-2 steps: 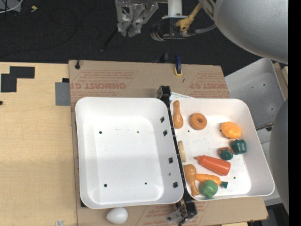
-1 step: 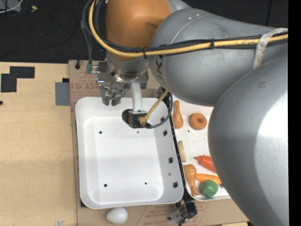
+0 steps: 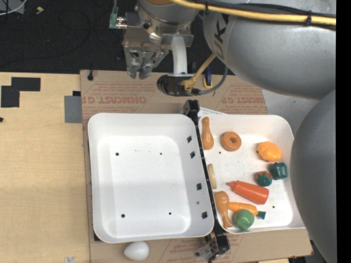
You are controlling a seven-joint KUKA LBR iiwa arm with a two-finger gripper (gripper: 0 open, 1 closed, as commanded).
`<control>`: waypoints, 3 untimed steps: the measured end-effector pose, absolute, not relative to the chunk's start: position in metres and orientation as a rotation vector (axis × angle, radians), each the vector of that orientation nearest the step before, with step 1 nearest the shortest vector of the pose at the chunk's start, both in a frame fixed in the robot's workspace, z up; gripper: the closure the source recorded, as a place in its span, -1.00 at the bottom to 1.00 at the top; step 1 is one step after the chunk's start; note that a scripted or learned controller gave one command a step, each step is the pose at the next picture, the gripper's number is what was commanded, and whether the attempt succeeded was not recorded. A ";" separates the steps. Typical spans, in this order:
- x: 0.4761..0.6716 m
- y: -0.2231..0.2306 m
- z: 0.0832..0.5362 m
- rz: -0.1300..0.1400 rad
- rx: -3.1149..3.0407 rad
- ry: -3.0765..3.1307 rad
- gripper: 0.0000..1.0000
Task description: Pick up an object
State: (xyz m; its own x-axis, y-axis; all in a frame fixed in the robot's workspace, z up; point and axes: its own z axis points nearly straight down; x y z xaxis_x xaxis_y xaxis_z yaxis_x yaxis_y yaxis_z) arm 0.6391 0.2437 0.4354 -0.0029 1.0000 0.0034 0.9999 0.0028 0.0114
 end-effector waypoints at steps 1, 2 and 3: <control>0.643 0.243 0.546 0.013 2.213 2.223 1.00; 0.616 0.223 0.365 -0.032 2.230 2.226 1.00; 0.644 0.245 0.516 0.017 2.212 2.223 1.00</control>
